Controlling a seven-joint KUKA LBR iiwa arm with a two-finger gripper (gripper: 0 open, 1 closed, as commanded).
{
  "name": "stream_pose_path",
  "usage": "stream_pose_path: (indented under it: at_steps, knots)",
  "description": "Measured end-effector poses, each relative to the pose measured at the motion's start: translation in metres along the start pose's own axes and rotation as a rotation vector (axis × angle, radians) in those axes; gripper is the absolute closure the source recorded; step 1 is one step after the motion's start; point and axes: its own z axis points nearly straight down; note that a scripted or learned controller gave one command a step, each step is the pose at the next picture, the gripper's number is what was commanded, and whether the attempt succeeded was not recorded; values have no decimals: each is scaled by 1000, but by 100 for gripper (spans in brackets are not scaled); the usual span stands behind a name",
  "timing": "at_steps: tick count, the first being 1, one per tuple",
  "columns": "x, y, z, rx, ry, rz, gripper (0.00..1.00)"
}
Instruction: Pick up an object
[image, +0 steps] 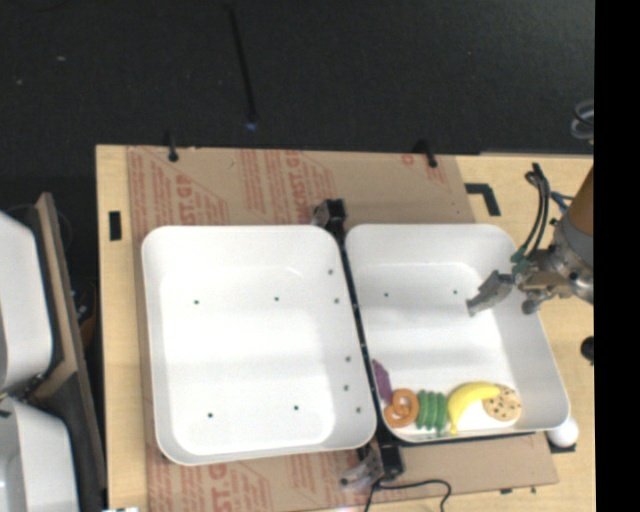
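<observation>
Two shallow white bins with smooth, glossy plastic walls and rounded corners sit side by side on a tan board printed with red lettering, which lies on a pale wooden bench top. The left bin (250, 340) has only small dark dots on its floor. The right bin (440, 260) holds a cluster of objects along its near wall, at about six o'clock of that bin. There are five small items, one of each kind: a thin purple piece (381, 378) lying against the left wall, an orange ring (402, 408) shaped like a doughnut or pretzel, a green ribbed piece (432, 411) with several ridges, a smooth curved yellow banana (472, 397), and a round tan cookie (502, 405) speckled with dark spots. They touch or nearly touch one another in a row. The gripper (490, 292) hangs over the right bin at about three o'clock of it, on a grey metal wrist with dark cables looping above; it is well apart from the cluster of objects. One grey finger juts toward the bin's centre, but whether the fingers are spread or closed cannot be told. Nothing shows between them.
</observation>
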Motion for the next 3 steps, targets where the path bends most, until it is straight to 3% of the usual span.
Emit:
stream_pose_path:
  at_steps: [1, 2, 3]
  knots:
    - [-1, 0, -11, -1, 0, 0, 100]
    - [27, 6, 16, 2, 1, -2, 100]
    - [5, -29, -15, -2, -1, 2, 100]
